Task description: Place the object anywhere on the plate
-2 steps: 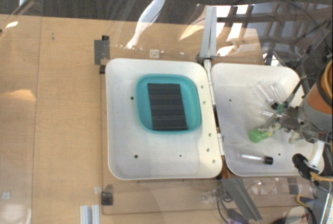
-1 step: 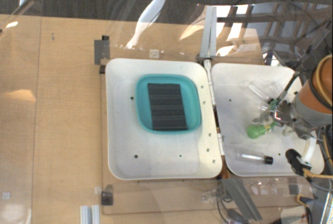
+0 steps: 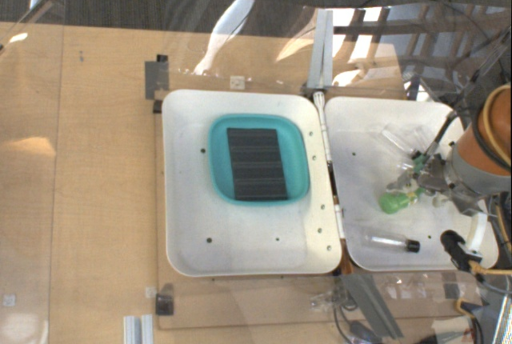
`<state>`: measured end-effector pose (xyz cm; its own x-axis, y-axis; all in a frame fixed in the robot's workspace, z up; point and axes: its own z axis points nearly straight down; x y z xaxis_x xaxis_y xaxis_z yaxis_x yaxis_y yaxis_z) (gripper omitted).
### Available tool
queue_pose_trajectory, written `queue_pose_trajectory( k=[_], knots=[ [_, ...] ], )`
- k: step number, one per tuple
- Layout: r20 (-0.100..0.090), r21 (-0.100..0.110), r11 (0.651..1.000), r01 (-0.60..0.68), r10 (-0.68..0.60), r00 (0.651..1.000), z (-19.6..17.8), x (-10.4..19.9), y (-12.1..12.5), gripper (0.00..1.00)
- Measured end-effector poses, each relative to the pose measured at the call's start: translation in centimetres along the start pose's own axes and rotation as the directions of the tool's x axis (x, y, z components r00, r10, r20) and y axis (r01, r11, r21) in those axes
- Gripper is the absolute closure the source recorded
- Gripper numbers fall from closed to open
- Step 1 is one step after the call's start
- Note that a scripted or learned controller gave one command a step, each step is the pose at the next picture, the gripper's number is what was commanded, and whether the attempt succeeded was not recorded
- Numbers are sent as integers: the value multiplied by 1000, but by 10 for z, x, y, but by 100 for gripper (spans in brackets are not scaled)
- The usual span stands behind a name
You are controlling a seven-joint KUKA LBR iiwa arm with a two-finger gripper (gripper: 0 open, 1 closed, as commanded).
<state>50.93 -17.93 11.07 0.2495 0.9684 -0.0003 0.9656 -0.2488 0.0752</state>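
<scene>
You can see the gripper [image 3: 418,174] low over the right-hand shallow white bin [image 3: 360,134], but whether its fingers are apart or together you cannot tell. Just beside it, to its lower left, the small green rounded object [image 3: 393,202] lies on the bin floor. Nearer the front edge of that bin lies a clear plastic tube with a black cap [image 3: 394,242]. In the left-hand shallow white bin [image 3: 184,174] sits the teal square plate with a dark ribbed insert [image 3: 258,159], well apart from the green object. Both bins rest on the light wooden tabletop [image 3: 80,174].
</scene>
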Motion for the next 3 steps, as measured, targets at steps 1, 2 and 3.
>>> queue_pose_trajectory(
  k=[1, 2, 3],
  knots=[
    [2, 47, 996, 72, -72, 997, 16, 1, -17, 0],
    [-13, 51, 957, 286, -286, 958, 24, 6, 76, 0],
    [-20, 65, 953, 294, -294, 956, -34, -26, 11, 0]
  ],
)
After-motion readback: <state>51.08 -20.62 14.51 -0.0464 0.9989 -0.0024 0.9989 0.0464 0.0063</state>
